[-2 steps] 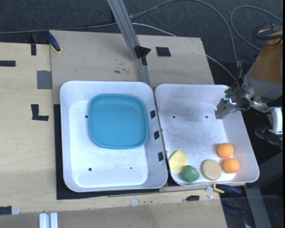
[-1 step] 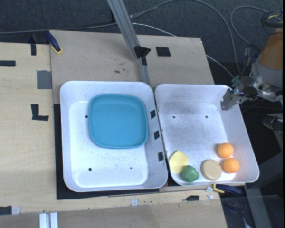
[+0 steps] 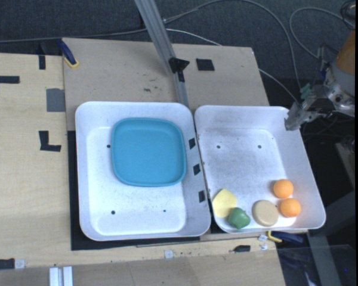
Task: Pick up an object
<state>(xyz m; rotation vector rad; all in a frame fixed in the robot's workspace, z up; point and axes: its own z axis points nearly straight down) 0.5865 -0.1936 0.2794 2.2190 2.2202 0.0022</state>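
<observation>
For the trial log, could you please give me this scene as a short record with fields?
left bin: holds a blue plate, lying flat
right bin: five small things clustered at its near edge
items: yellow piece, green piece, beige round piece, two orange balls
gripper: at the right bin's far right corner, away from the items
task state: nothing picked up yet
</observation>
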